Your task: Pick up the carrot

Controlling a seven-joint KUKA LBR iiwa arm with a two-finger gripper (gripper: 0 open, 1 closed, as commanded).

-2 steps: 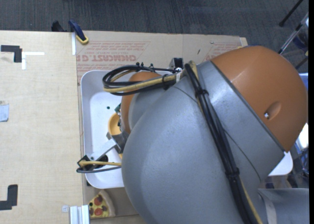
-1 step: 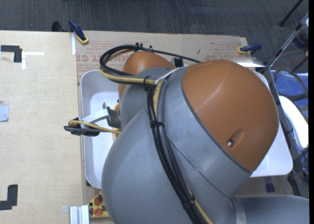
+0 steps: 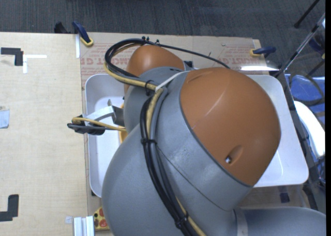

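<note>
Red print on the cardboard sheet point(image 3: 232, 54) is too blurred to read.

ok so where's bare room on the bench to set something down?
The bare wooden benchtop left of the left bin looks free, apart from small black marks. A strip of the right bin shows bare along its right wall. The middle is crowded: the arm and its cables cover both bins.

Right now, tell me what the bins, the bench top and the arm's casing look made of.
Bins: likely plastic; smooth white walls with rounded rims and a soft sheen. Bench top: looks like pale wood or laminate, matte, with faint grain. Arm: grey shell with orange caps, smooth and semi-gloss with soft highlights; painted metal or moulded plastic, cannot tell which.
</note>
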